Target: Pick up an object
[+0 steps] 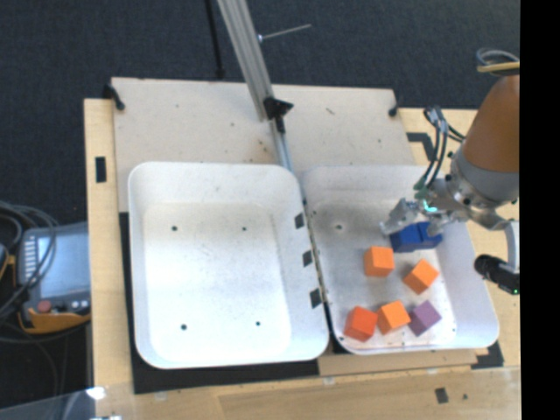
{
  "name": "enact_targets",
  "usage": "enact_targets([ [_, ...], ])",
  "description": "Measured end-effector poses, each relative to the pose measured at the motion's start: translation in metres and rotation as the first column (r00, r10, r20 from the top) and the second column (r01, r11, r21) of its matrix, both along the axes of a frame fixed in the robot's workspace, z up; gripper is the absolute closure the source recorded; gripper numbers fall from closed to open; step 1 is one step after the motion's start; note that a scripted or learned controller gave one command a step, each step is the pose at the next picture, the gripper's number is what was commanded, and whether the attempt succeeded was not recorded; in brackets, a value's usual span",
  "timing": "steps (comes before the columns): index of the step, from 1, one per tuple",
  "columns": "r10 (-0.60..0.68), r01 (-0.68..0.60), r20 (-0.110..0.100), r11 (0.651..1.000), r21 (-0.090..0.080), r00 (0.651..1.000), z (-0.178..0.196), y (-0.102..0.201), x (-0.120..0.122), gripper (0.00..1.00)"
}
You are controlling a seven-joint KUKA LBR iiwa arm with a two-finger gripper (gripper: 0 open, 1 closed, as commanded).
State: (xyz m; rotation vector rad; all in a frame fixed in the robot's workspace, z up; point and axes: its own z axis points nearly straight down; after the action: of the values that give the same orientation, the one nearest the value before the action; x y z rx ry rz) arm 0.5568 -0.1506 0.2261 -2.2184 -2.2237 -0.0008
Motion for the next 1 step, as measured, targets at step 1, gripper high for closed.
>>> enact_targets([
  [1,-0.002,0.002,0.001,1.000,0.000,1.000,0.0003,-0.0002,0.0002,0.00],
])
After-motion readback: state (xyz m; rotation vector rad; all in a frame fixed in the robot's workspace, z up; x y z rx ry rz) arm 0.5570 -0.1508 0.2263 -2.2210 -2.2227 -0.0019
